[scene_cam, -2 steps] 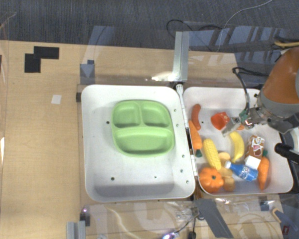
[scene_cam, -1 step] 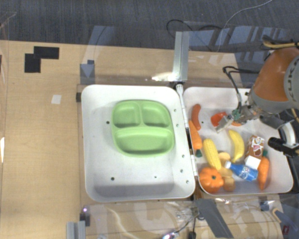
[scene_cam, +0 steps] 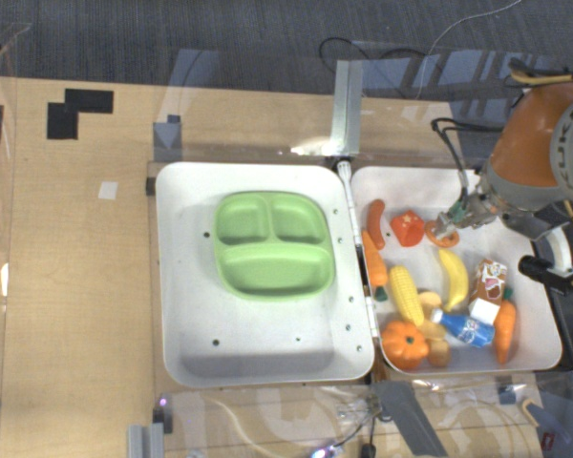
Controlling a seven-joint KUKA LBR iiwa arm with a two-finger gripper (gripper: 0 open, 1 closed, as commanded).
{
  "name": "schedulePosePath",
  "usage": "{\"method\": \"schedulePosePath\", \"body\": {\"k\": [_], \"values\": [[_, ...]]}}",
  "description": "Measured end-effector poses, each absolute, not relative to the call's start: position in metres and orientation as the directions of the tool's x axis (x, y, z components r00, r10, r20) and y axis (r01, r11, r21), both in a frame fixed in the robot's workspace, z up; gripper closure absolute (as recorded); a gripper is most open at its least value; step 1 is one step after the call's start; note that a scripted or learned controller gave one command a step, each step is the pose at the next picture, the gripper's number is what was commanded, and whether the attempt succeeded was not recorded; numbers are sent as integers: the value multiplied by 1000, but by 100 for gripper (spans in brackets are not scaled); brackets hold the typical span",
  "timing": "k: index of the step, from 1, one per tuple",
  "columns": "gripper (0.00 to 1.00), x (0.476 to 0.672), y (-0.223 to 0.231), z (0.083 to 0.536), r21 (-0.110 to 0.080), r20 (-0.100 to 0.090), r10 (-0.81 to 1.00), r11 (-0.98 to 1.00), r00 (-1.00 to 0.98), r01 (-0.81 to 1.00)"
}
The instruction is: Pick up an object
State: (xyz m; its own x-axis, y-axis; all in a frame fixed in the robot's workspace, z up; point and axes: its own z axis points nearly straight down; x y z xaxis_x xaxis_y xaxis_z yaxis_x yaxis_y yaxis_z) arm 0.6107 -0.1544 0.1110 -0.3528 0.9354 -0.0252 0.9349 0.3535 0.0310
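Observation:
The right bin [scene_cam: 551,356] holds several toy foods. A red pepper [scene_cam: 408,228] lies near its back, with a yellow banana [scene_cam: 452,277] just right of it and a corn cob [scene_cam: 405,294] in the middle. An orange pumpkin [scene_cam: 405,343] sits at the front edge beside a blue bottle [scene_cam: 463,329]. My gripper [scene_cam: 448,227] hangs low over the bin's back, between the red pepper and the top end of the banana, pointing left from the orange-banded wrist [scene_cam: 530,146]. I see nothing held in it.
A green divided plate [scene_cam: 272,244] lies in the left bin [scene_cam: 191,342]. Along the right bin's left wall lie a red sausage [scene_cam: 374,222] and a carrot [scene_cam: 374,260]. A second carrot [scene_cam: 504,330], a white block [scene_cam: 484,311] and a small brown packet [scene_cam: 491,278] crowd its right side.

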Motion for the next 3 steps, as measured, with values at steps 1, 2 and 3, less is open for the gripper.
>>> {"method": "schedulePosePath", "body": {"k": [1,2,3], "values": [[100,613,-154,124,37,-28,934,356,-355,934],[100,592,-109,91,13,-6,967,256,-256,967],[0,592,-110,91,15,-8,967,255,-255,967]]}}
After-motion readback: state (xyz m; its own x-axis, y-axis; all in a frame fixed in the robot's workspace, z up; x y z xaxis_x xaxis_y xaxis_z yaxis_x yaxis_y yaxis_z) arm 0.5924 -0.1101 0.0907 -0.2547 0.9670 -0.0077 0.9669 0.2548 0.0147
